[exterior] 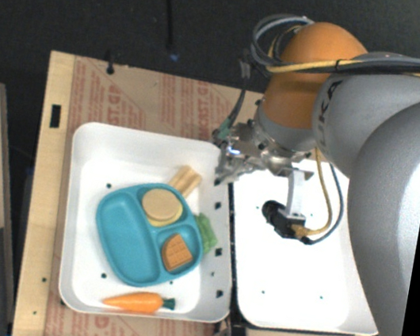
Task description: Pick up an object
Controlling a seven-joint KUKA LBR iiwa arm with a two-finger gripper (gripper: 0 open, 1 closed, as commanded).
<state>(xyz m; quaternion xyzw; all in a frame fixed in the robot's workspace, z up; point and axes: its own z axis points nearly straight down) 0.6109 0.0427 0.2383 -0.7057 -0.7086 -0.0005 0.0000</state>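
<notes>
Bins first: 2 of them side by side. Left bin (87, 182), down and left of the gripper (225, 166), has all the stuff: a blue divided plate (128, 241) with a round tan cookie (162, 205) and a brown waffle-looking piece (177, 252) on it, a wooden block (185, 179) just beside the gripper's lower left, a green bit (207, 235) tucked against the plate's right edge, and a carrot (138, 301) way down by the front wall. Gripper sits over the rim between the bins; can't tell how it's set. Right bin (291, 298) lies under the arm (374, 152).
</notes>
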